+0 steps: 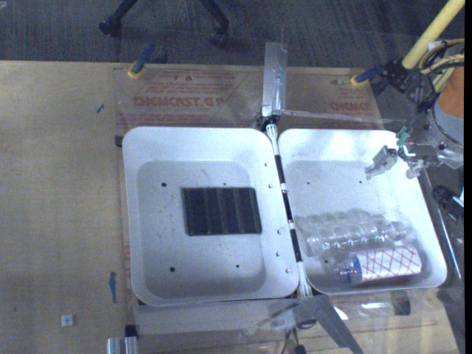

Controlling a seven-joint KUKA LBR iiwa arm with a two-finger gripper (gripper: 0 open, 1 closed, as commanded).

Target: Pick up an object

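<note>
while hand (383, 161) hovers, grip unclear | bench sheet (177, 98) reads "chemcast"

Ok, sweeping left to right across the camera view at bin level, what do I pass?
Left bin → dark ribbed block → right bin → clear plastic bottle → tool, above the right bin's far right part. The red-checked flat item beneath the bottle overlaps it, so I've left it out.

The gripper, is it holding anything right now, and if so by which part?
Nothing is held. The gripper hangs over the right bin, apart from the clear bottle lying lower in it.
</note>
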